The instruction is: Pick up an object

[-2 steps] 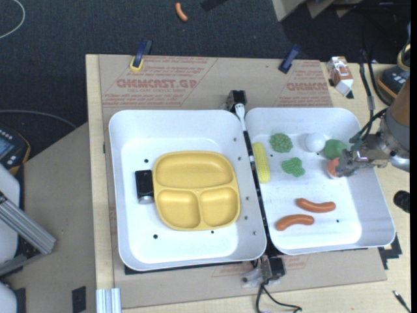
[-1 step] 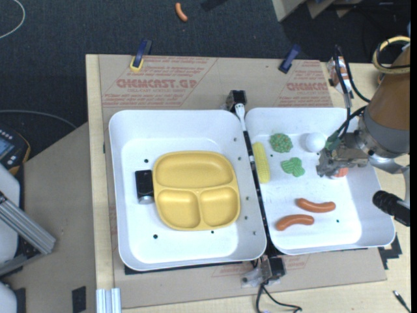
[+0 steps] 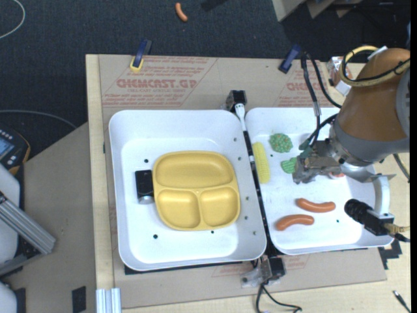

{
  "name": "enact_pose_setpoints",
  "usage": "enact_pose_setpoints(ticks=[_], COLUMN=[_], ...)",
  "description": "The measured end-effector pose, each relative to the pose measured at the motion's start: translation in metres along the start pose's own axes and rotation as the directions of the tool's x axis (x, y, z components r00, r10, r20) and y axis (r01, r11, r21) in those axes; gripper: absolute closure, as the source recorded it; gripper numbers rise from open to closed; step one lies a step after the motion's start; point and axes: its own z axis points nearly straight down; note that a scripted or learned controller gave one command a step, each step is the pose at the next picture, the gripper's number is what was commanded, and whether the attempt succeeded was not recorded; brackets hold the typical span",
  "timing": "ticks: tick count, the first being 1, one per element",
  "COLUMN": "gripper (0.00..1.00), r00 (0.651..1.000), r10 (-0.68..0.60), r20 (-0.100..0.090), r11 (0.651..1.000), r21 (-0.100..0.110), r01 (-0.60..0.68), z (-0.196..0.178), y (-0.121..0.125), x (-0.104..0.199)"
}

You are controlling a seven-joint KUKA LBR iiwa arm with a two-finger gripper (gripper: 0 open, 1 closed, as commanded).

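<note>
My gripper (image 3: 303,173) hangs low over the middle of the right bin (image 3: 326,243), under the grey and orange arm that comes in from the right. A small green piece (image 3: 288,166) lies right at its left side, touching or nearly touching it. A round green vegetable (image 3: 281,142) sits just above that. A yellow corn cob (image 3: 261,161) lies along the bin's left wall. Two sausages lie below the gripper: one (image 3: 316,205) to the right, one (image 3: 294,222) lower and to the left.
The left bin (image 3: 130,240) holds a yellow divided plate (image 3: 195,189) with a small black block (image 3: 144,183) against its left edge. Clamps sit at the bench's corners. A stray orange piece (image 3: 181,11) lies on the dark floor beyond the bench.
</note>
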Motion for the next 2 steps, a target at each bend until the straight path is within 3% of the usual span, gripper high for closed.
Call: enact_pose_setpoints(ticks=[1, 2], gripper=[1.0, 1.0], r00=[1.0, 1.0], r10=[-0.002, 0.003], r20=[0.001, 0.002], r11=[1.0, 1.0], r21=[-0.005, 0.001], r01=[0.002, -0.003], z=[-0.014, 0.004], y=[-0.007, -0.015], x=[0.058, 0.075])
